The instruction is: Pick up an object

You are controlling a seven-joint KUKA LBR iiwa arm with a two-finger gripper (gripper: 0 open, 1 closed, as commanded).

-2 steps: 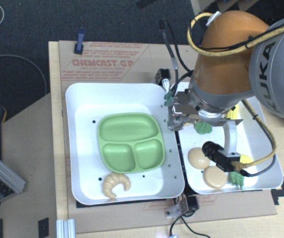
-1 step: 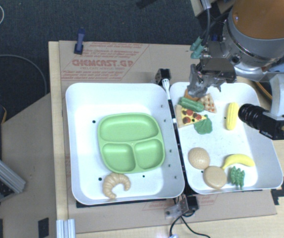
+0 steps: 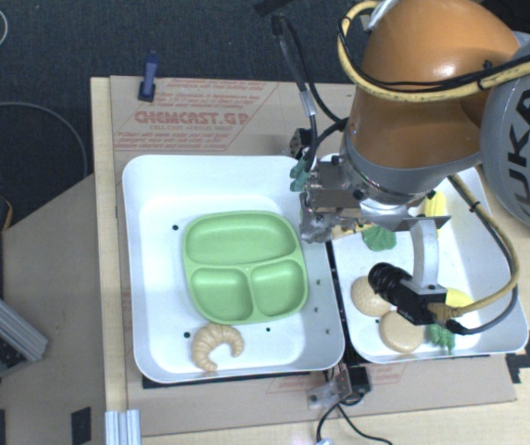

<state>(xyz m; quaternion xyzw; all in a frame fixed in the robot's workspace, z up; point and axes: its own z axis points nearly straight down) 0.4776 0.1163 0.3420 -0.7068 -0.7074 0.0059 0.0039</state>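
Since the task names no particular object, any loose piece will do, and the risk turns on which one a descent meets. Nearest the camera, a croissant [image 3: 217, 344] lies in the left bin [image 3: 145, 276], just in front of a green divided plate [image 3: 245, 267]. In the right bin [image 3: 498, 281] a round pale biscuit [image 3: 400, 334] lies close to a second biscuit [image 3: 367, 297], with a small green leafy piece [image 3: 443, 337] beside the nearer one. Farther in, another green piece [image 3: 379, 239] sits close under the wrist, and a yellow piece [image 3: 436, 204] shows partly behind it.

The arm [image 3: 432, 82] hangs over the ridge where the two bins meet. Its bulk hides the jaws, so I cannot tell whether they are open or closed, or whether anything sits between them. A drop from here could strike the bin walls instead of an object. The biscuits look flat and low, so the jaws may skid over them or shove one into its neighbour. The plate seems too broad to pinch anywhere but its rim. Beyond the bins, a blue clip [image 3: 148, 77] rests on the printed cardboard [image 3: 200, 114] covering the table, out of play.
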